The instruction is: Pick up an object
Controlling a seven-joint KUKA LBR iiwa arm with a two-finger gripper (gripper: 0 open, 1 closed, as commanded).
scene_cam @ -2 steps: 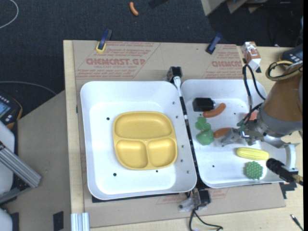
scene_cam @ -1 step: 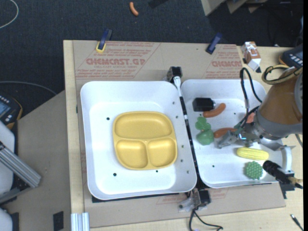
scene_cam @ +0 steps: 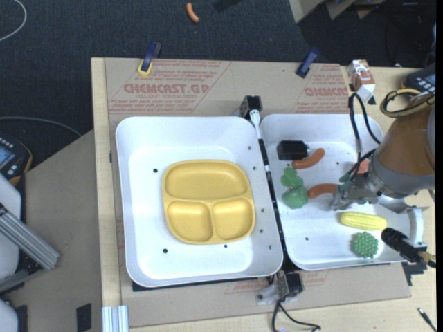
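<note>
On my screen the left bin [scene_cam: 138,185] holds a yellow divided plate [scene_cam: 208,200]. In the right bin [scene_cam: 318,254] I see a black block [scene_cam: 291,149], a green toy [scene_cam: 293,189], two sausages [scene_cam: 309,159] [scene_cam: 320,190], a corn cob [scene_cam: 362,220] and a green bumpy ball [scene_cam: 364,244]. My gripper [scene_cam: 344,196] sits low at the lower sausage's right end, just above the corn; I cannot tell its grip.

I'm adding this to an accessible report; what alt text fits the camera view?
A grey robot arm's gripper hangs low in the right bin, beside a sausage, corn cob and green toy vegetables. The left bin holds a yellow divided plate.
</note>
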